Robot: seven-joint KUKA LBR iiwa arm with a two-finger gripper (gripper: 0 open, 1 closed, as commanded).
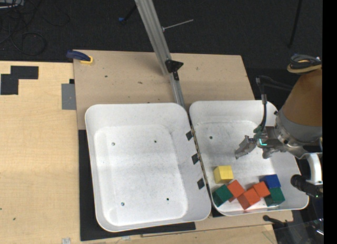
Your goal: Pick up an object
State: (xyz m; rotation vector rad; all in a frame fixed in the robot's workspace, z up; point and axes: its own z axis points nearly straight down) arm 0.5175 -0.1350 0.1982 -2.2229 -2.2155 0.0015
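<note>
My gripper point(256, 148) hangs spread open w/ nothing in it, near the right bin's point(231, 112) right edge. Blocks (yellow block point(223, 173) nearest) crowd its front edge. Risk, I reckon: fingers straddle two packed blocks and slip off.

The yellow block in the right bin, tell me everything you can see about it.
The yellow block is a small cube of plain, matte look, resting flat on the floor of the right bin, toward its near left part. It sits just above the cluster of other blocks; the green block and an orange block lie close below it, whether touching I cannot tell. The gripper hangs apart, up to its right.
</note>
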